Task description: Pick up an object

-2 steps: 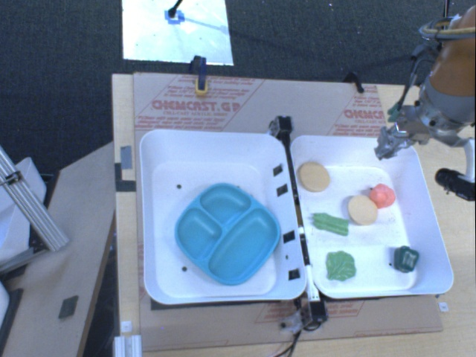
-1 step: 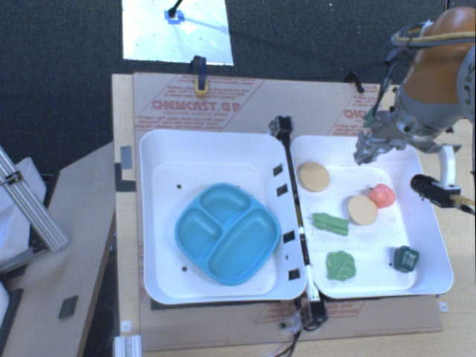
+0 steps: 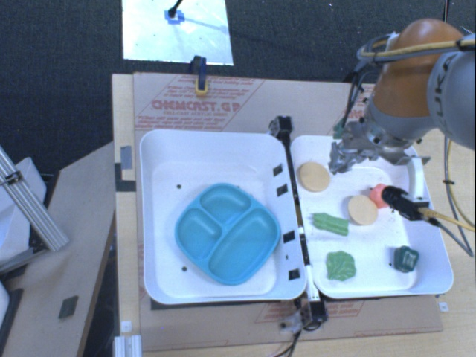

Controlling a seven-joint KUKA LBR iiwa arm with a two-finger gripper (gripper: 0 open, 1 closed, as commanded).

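Above the right white bin (image 3: 439, 274), the pincer (image 3: 343, 158) is hanging, its state unclear; descending, it risks grazing the round tan disc (image 3: 314, 176).

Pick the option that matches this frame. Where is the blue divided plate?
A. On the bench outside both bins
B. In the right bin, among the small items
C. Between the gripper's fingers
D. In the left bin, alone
D. The blue divided plate lies flat on the floor of the left bin, while the small items, such as the tan disc, sit in the right bin.
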